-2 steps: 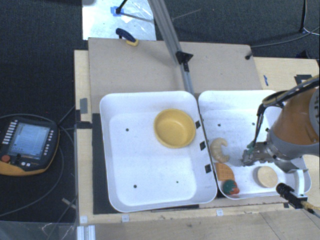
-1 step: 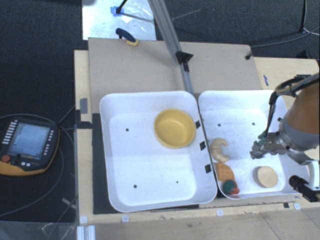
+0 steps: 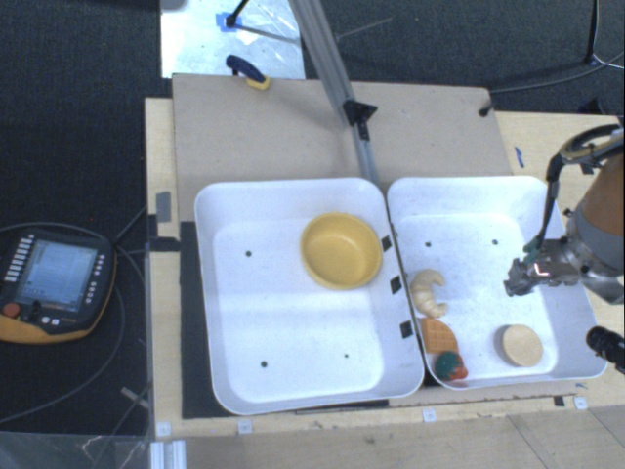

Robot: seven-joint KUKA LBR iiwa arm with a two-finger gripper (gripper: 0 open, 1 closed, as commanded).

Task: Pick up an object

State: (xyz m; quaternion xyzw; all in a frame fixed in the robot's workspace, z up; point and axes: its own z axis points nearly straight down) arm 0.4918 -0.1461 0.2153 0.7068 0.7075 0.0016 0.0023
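A round tan disc (image 3: 520,345) lies at the near edge of the right bin (image 3: 469,198), just below the tool (image 3: 527,277), which hovers over that bin's right side; its opening cannot be told. Left of the tool lie a cream croissant-like piece (image 3: 430,293) and an orange object (image 3: 439,337). Farther left, a yellow bowl (image 3: 341,250) sits in the left bin (image 3: 234,360)

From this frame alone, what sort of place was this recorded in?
Probably a robotics lab bench set up for grasping trials. Two shallow white bins, left bin and right bin, sit side by side under a fixed camera, a teach pendant lies beside the bench, and the gripper hangs above the right bin.
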